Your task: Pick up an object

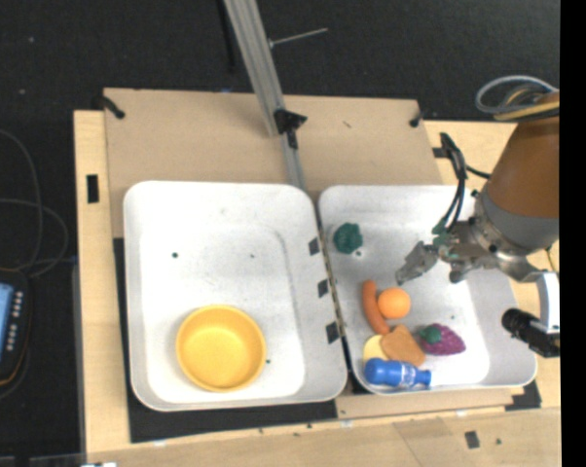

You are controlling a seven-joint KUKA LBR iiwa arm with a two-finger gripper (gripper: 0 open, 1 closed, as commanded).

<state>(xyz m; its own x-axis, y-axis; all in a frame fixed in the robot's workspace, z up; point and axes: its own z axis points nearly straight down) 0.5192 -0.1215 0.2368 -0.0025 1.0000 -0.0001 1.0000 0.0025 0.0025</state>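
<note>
Nearest the bottom edge of the frame, in the lower part of the right bin (497, 358), the small things lie crowded together: a blue bottle (398, 375) on its side against the front wall, a tan piece (404, 344) just above it and touching, a pale yellow thing (373, 346) tucked half under that, and a purple piece with a green tip (441, 340) just to the right. Over in the left bin (215, 232), a yellow bowl (221, 347) sits alone at the lower left.

A little farther up, an orange ball (394, 303) rests against a carrot (373, 305) lying lengthwise. Any of these could be the thing to pick; the ball is nearest the tool.

The gripper (417, 262) hangs just above and to the right of the ball, tilted toward the middle of the frame. Its fingers look spread apart with nothing between them, though they are small and grey against the white.

What I would worry about: the ball is round and leaning on the carrot, so a closing finger may roll it aside or land on the carrot instead. Lower down the pile is packed so tight that fingers could wedge between two pieces and lift neither.

Farther up, a dark green lump (347, 237) sits alone near the divider, well apart from the rest and the easier target. Beyond it, a grey metal pole (259, 61) slants across the upper frame, clear of the arm (527, 188) at the right.
</note>
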